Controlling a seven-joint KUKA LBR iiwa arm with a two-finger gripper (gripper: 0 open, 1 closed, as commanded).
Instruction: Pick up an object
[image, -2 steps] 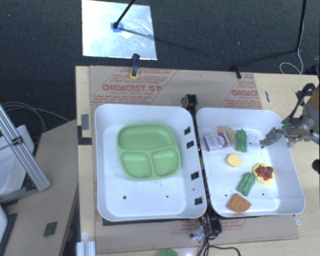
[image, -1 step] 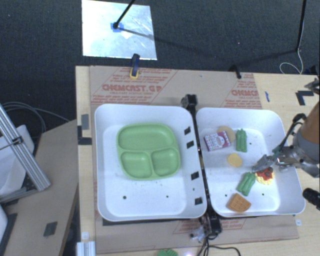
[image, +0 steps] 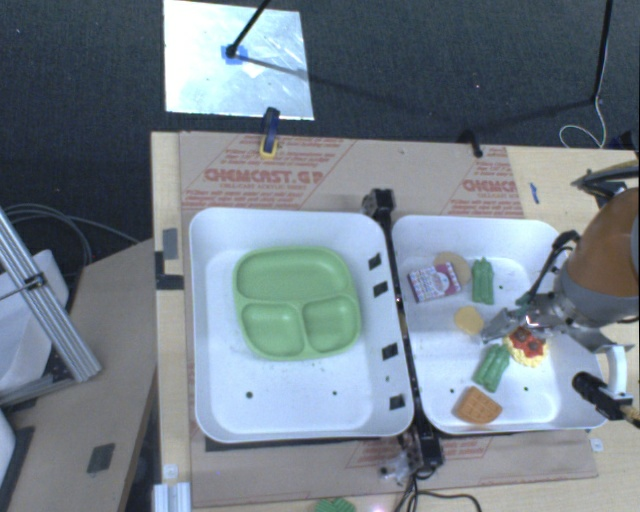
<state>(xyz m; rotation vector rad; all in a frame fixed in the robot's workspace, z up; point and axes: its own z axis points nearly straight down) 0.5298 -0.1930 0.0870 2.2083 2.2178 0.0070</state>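
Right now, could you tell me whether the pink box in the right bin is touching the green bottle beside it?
Apart. The camera view shows a strip of white bin floor between the pink box and the green bottle.

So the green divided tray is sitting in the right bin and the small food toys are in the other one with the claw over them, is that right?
Not quite. The camera view shows the green divided tray in the left bin, not the right. The small food toys, such as the pink box, lie in the right bin with the claw over them.
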